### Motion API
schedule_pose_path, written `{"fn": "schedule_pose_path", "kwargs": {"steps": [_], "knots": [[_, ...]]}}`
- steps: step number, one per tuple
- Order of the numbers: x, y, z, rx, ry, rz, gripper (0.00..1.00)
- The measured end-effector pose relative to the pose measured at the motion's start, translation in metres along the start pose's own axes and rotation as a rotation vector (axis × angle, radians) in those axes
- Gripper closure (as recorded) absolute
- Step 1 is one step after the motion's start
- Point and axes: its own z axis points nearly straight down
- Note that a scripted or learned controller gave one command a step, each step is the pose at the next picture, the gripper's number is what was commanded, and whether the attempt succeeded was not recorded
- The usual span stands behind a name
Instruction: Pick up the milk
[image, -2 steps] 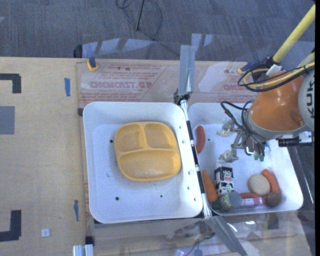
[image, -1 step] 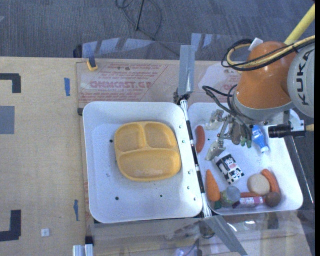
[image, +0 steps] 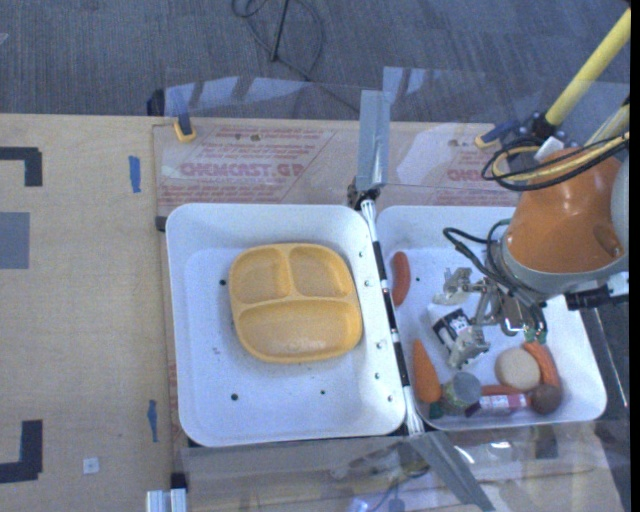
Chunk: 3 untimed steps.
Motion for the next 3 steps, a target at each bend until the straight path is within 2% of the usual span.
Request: {"fn": "schedule_pose_path", "kwargs": {"steps": [1,2,3], "knots": [[-0.044,-0.009,0.045,-0.001,-0.004,0.074,0.0],[-0.046,-0.009,0.034,-0.003,-0.01,0.076,1.0],[-0.046,-0.009,0.034,-0.003,-0.01,0.076,0.0]]}}
